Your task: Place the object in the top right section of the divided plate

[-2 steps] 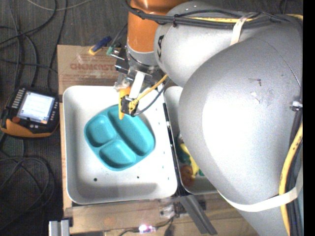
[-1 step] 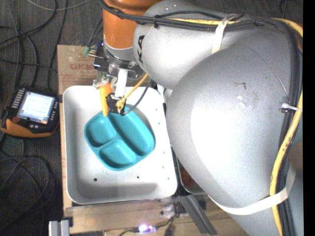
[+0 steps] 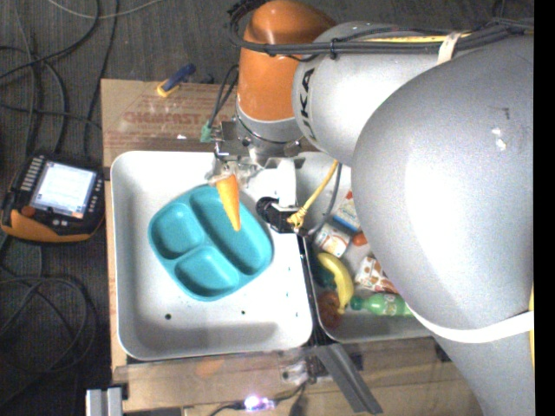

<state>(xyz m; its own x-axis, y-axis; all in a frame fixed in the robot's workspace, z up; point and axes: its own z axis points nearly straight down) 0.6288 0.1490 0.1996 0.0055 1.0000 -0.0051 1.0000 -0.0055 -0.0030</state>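
Carrot point(image 3: 229, 201) is hanging tip-down from my gripper point(image 3: 227, 173), whose fingers are clamped together on its top end, over the teal divided plate point(image 3: 186, 232) sitting in the left bin point(image 3: 130, 310). I am judging this as the placing step: the carrot is hovering over the plate's upper right compartment, apparently not yet resting in it. Next move is calling for a short descent, then release inside that section, clear of the ridge dividers.
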